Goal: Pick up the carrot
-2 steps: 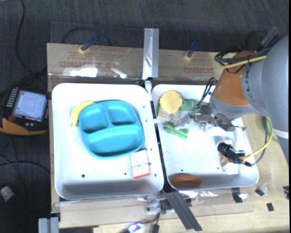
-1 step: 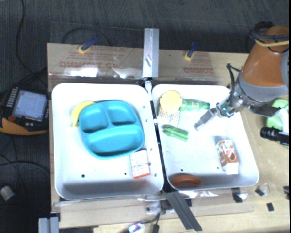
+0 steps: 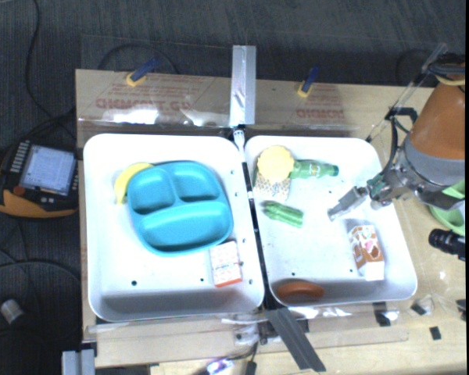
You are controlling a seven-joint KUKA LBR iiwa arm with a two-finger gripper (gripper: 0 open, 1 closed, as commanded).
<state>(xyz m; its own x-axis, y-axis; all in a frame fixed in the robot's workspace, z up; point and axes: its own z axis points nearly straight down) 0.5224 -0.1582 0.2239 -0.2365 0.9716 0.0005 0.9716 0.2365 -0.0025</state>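
Hand (image 3: 345, 205) of the grey-and-orange arm hangs over the upper right part of the right bin (image 3: 391, 283), its fingers too small and foreshortened from this angle to tell whether they stand apart or together; nothing is seen between them.

What looks to be the carrot (image 3: 300, 291), an orange-brown shape, lies at the near edge of that same bin, pressed against the front wall and well apart from the hand. That placement is the main hazard: a finger coming down on the wall side has little room, and may land on the rim or nudge the carrot along the wall instead of closing round it.

Between hand and carrot sits a small carton (image 3: 366, 250) near the right wall, which a low sweep toward the front could clip. Closer to the hand lie a green bottle (image 3: 313, 169), a yellow-topped item (image 3: 273, 164) and a small green vegetable (image 3: 284, 213), any of which a mistaken descent from the present spot would catch rather than the target.

Across the divider, the left bin (image 3: 102, 287) holds a blue sectioned plate (image 3: 180, 207), a banana (image 3: 129, 176) partly beneath it, and a small box (image 3: 225, 265), all clear of the likely path.
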